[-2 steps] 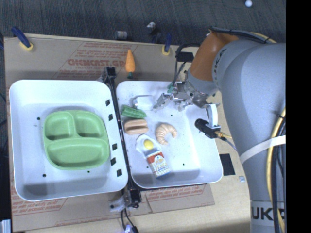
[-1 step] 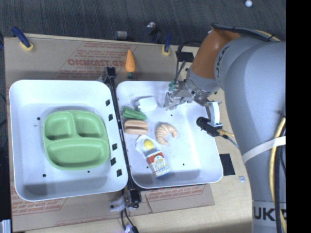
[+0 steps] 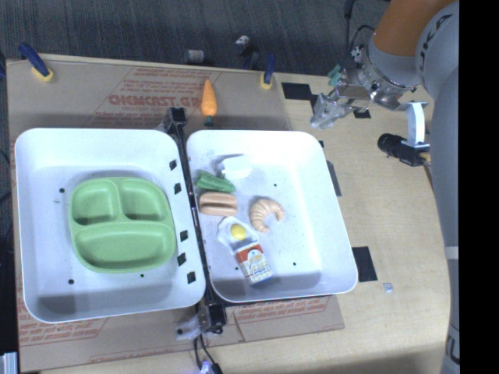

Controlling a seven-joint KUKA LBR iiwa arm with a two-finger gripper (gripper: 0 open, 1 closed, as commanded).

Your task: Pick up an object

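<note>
- Grey arm with orange band (image 3: 421, 22) reaching in from the right, bent down toward the bench, wrist above the bare bench top past the right bin's far right corner.
- Two-finger gripper (image 3: 324, 114) hanging outside both bins, tips aimed down and to the left; nothing seen between the fingers; too small and blurred to tell whether spread or closed.
- Shallow white right bin (image 3: 331, 209) below and to the left of the fingers, near but not under them.
- Inside that bin, all well apart from the fingers: small white rounded object (image 3: 234, 164) closest to them, near the far wall; green leafy toy piece (image 3: 214, 182) just beside it toward the divider; tan hot dog toy in a bun (image 3: 217, 202) touching or just beside the green piece; beige croissant toy (image 3: 267, 212) to the hot dog's right; clear packet with a yellow piece inside (image 3: 235, 231); white carton with a red and orange label (image 3: 253, 262) farthest from the fingers, tilted, by the near wall.
- Shallow white left bin (image 3: 39, 162) farther left still, holding a light green compartment tray (image 3: 121, 224).
- Small orange carrot toy (image 3: 208, 97) on the cardboard beyond the bins, to the left of the fingers and well apart.
</note>
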